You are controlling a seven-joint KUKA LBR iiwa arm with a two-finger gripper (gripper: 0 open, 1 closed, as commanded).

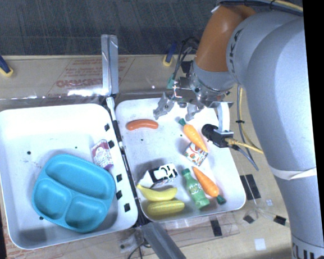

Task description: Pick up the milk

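The milk (162, 174) is a small carton with black and white cow patches. It lies on its side in the lower middle of the right bin (233, 173), just above a banana (158, 193). My gripper (177, 109) hovers over the bin's far end, well above the milk in the picture and to its right. The fingers (163, 106) are spread open with nothing between them. A sausage (142, 124) lies just left of the gripper and a carrot (195, 136) just below it.
The right bin also holds a small orange and white carton (197, 154), a green bottle (195, 188), a second carrot (206, 182) and a yellow-green fruit (165, 208). The left bin (16, 133) carries a blue divided plate (73, 191) and a dark red packet (102, 154).
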